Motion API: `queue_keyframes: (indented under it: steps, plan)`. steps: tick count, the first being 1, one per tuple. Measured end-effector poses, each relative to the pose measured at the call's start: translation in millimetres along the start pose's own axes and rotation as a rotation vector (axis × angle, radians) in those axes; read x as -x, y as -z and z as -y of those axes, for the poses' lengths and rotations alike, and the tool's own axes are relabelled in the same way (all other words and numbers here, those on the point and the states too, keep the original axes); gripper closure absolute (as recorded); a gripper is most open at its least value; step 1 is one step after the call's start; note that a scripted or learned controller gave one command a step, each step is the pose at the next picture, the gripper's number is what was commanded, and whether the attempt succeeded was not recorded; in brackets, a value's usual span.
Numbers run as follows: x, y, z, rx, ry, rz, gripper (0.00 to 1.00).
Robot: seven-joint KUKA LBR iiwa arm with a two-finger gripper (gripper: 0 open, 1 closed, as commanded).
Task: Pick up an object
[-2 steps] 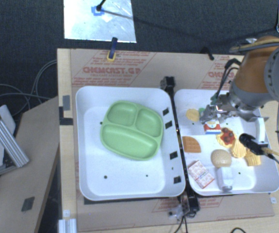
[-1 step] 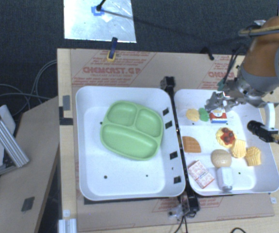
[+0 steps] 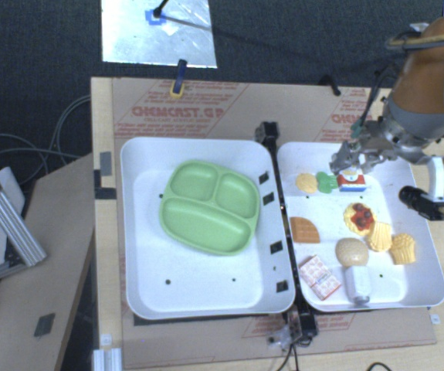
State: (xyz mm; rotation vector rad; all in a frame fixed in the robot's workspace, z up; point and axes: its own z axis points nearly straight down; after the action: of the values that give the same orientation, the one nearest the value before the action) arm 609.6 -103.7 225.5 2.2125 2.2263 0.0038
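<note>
My gripper (image 3: 348,163) hangs over the far part of the right bin (image 3: 422,284), just above a small red, white and blue item (image 3: 352,181). Left of that item lie a green piece (image 3: 327,182) and a pale yellow piece (image 3: 306,182). Nearer the front are a yellow pile with red sauce (image 3: 360,217), a brown slice (image 3: 305,229), a beige bun (image 3: 351,250), two yellow crinkled pieces (image 3: 380,236) (image 3: 403,246), a red and white packet (image 3: 319,277) and a whitish can (image 3: 358,284).
The left bin (image 3: 148,284) holds a green divided plate (image 3: 209,206). A black-clipped rim (image 3: 277,207) separates the two bins. The grey and orange arm (image 3: 430,76) comes in from the upper right. A shiny sheet (image 3: 158,22) lies beyond the bench.
</note>
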Motion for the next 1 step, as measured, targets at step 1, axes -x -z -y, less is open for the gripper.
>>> queue_keyframes:
  steps: [1]
  plan:
    - [-59.1,-9.4,-5.4,-0.002,0.004,-0.002,1.0]
